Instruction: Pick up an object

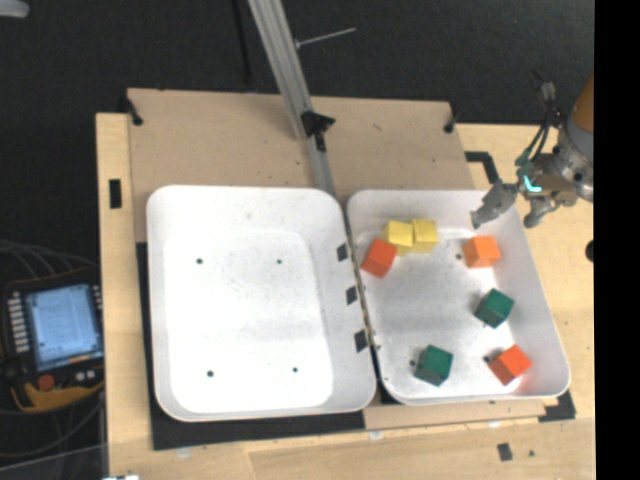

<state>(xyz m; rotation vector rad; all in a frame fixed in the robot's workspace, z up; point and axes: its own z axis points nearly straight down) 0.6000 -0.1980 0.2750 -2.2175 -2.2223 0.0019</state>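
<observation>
- The grey two-finger gripper [517,208] hangs over the upper right rim of the right-hand shallow white plastic bin [445,278], fingers spread apart and holding nothing.
- Nearest target: the small orange cube [482,251], just below and left of the gripper; a good grasp would likely mean centring over it before descending.
- In that bin: three orange cubes, two yellow, two green.
- The left white bin [250,298] adjoins it.

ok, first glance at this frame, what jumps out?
The coloured blocks scattered in the right bin: two yellow blocks side by side at its far end, orange and green ones around them. The gripper hangs open over that bin's far right corner, beside an orange block.
</observation>
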